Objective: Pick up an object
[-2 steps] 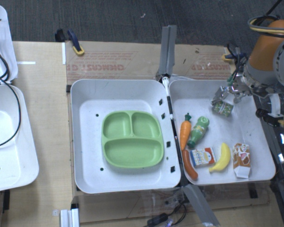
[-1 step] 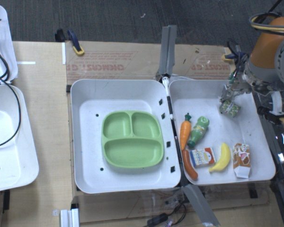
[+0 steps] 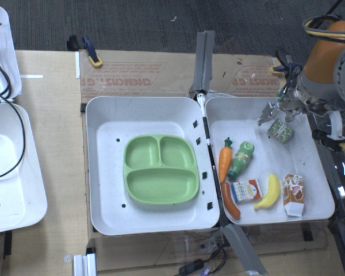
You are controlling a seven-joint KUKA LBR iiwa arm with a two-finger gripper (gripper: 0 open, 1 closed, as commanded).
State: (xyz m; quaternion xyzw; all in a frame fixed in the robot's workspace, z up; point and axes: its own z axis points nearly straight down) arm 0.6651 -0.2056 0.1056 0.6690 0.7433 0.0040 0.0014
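My gripper [image 3: 276,117] hangs over the back right part of the right bin [image 3: 319,154], its two fingers spread open. A small green and white packet [image 3: 280,132] lies right at the fingertips, just in front of them, and I see no grip on it. Further forward in the same bin are an orange carrot [image 3: 225,158], a green bottle [image 3: 241,158], a red sausage [image 3: 231,200], a small printed box [image 3: 245,191], a yellow banana [image 3: 268,191] and a small carton [image 3: 293,195].
The left bin [image 3: 98,154] holds a green divided plate [image 3: 161,169]. A grey upright post [image 3: 204,62] stands behind the seam between the bins. White equipment with black cables [image 3: 6,154] sits at the far left of the bench.
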